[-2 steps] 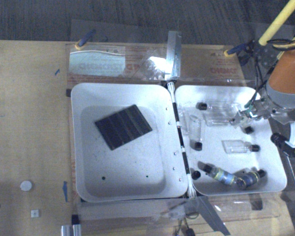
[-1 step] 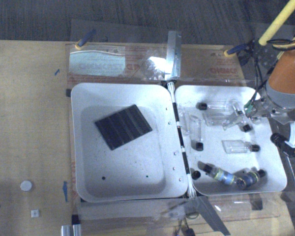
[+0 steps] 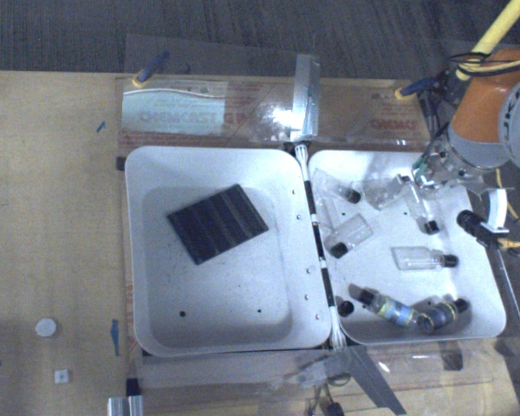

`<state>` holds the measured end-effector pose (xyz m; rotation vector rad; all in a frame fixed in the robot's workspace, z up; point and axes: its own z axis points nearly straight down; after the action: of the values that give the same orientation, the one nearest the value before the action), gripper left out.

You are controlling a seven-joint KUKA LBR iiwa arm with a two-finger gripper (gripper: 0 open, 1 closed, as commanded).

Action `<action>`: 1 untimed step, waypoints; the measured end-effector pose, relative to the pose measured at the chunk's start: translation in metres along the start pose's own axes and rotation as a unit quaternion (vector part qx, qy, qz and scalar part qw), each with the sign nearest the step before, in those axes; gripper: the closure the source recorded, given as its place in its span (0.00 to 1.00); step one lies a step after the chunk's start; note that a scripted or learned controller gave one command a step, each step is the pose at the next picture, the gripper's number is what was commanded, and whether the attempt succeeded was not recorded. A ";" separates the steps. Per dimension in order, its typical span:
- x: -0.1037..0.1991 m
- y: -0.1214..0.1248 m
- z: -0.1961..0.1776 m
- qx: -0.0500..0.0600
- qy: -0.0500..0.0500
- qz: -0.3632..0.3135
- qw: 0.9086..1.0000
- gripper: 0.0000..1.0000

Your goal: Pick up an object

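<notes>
Camera view, from my remote seat: two white bins side by side on the desk [image 3: 52, 232]. Left bin [image 3: 147, 258] holds a dark ribbed slab [image 3: 217, 224], lying flat, tilted, upper middle of that bin. Right bin [image 3: 485, 310] holds a scatter of small clear vials with black caps: one [image 3: 425, 258] lying flat mid-right, one [image 3: 350, 234] near the divider, a bluish one [image 3: 390, 308] and a dark cluster [image 3: 438, 314] along the lower edge. Arm [image 3: 490, 120] comes in at upper right of frame, the hand [image 3: 429, 176] low over the right bin's upper right area, just beside a clear vial [image 3: 420, 204]. I can't tell whether it's open or closed; glare and clutter there. Nothing visibly held. My call: I'm at the approach step. To do it well I'd pick a vial lying apart from the others, line up across its narrow body, drop straight down, stay off the bin wall.
</notes>
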<state>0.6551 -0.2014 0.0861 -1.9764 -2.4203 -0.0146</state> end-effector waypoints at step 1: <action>-0.003 0.002 -0.013 -0.005 -0.008 -0.001 1.000 1.00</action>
<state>0.6574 -0.2046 0.0988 -1.9860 -2.4369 -0.0093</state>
